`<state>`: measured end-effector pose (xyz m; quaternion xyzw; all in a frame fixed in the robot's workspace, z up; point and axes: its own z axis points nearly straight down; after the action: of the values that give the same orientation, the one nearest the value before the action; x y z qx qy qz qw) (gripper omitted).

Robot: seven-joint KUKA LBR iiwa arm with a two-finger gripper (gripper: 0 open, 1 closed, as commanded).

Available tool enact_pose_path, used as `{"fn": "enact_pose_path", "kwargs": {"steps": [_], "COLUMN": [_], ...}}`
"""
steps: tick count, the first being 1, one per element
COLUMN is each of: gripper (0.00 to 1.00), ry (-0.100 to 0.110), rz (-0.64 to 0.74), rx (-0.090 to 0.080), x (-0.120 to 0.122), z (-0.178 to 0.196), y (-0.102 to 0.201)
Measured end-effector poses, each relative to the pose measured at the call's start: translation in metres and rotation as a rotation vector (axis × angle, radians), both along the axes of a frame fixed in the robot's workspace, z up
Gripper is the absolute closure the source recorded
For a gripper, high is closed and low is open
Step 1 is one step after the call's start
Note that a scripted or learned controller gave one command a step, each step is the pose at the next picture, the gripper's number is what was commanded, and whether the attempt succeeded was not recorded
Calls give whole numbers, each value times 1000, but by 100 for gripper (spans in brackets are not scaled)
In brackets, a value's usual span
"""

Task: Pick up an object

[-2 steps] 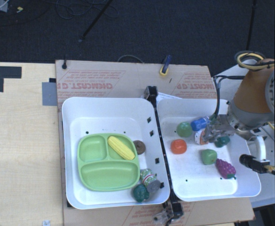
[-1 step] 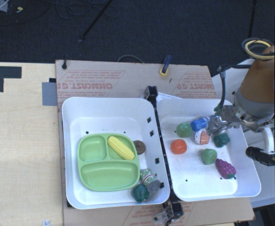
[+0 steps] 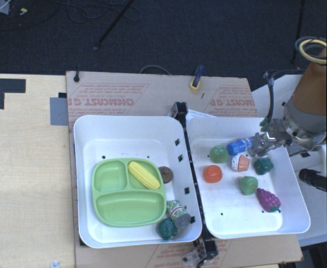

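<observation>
Crowding is your trouble: the pincer (image 3: 259, 144) sits low in the right bin (image 3: 289, 219), just beside the blue bottle (image 3: 237, 147) and the small white-and-orange piece (image 3: 241, 162). You cannot tell its grip state here. Settle on one target, centre over it, then lift straight.

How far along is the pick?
Done: the gripper is down in the right bin, among the blue can and the teal toy. In hand: nothing visibly between its fingers. Left: grasp one object and lift it; all toys lie on the bin floor.
</observation>
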<state>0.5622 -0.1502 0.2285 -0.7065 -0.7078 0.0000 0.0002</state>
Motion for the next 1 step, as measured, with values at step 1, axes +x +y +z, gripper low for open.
{"fn": "enact_pose_path", "kwargs": {"steps": [1], "gripper": [100], "ry": [1], "rz": [3], "rx": [2], "x": [15], "z": [9], "y": [53]}}
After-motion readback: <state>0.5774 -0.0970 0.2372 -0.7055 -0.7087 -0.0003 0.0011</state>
